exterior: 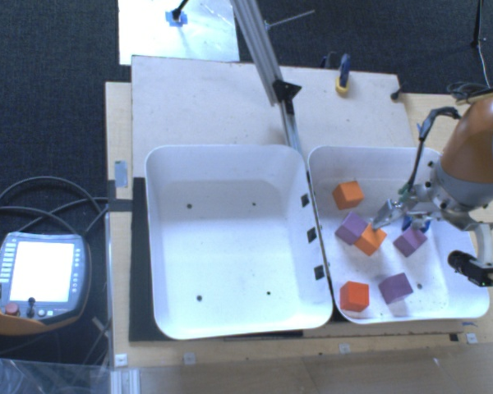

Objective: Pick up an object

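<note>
— Orange and purple blocks, six of them, all lying in the right bin [468, 306]. The gripper [392, 214] sits low over the middle of that bin, just beside the orange block [371, 239] that touches a purple block [351, 227].

— Is it holding one?

— No block shows between its tips. Whether it is released or clenched, I cannot tell; the wrist hides too much of it.

— How would those blocks handle?

— My guess is light and stiff, like foam or painted wood, with flat faces that give a pinch good purchase. Not fragile, and probably not slippery.

— Where would you take hold?

— Across two opposite flat faces, squarely, not over a corner. The touching pair is awkward: one face of each is blocked by its neighbour, so a finger may wedge or shove both. The orange block near the front [355, 295] or the one at the back [347, 194] stands apart and looks easier.

— And the left bin [160, 220]?

— Just beside the right one, walls touching.
</note>
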Available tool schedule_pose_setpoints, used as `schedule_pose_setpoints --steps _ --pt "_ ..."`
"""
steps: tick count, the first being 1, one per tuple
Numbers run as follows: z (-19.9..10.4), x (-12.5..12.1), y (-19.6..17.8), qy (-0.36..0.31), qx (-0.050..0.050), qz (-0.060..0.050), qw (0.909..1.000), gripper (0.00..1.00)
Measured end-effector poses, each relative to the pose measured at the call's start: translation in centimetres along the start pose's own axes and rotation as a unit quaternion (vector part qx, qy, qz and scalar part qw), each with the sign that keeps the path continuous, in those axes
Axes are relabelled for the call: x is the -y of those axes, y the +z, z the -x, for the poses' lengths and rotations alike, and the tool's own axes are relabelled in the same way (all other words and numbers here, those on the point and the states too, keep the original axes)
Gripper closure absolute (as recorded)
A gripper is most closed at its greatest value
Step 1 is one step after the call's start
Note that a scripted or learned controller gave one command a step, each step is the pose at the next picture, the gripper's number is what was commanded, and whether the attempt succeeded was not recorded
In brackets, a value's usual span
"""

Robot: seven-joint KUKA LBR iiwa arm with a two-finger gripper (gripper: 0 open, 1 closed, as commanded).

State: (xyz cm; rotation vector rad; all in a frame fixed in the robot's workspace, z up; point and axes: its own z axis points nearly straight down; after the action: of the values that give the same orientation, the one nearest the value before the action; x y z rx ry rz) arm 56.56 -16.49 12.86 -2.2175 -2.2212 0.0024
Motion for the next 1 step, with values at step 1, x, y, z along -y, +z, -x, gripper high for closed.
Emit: schedule_pose_setpoints --steps 1 --pt "0.06 -0.2 -1.37 -0.001 0.001 0.004 1.0 1.0"
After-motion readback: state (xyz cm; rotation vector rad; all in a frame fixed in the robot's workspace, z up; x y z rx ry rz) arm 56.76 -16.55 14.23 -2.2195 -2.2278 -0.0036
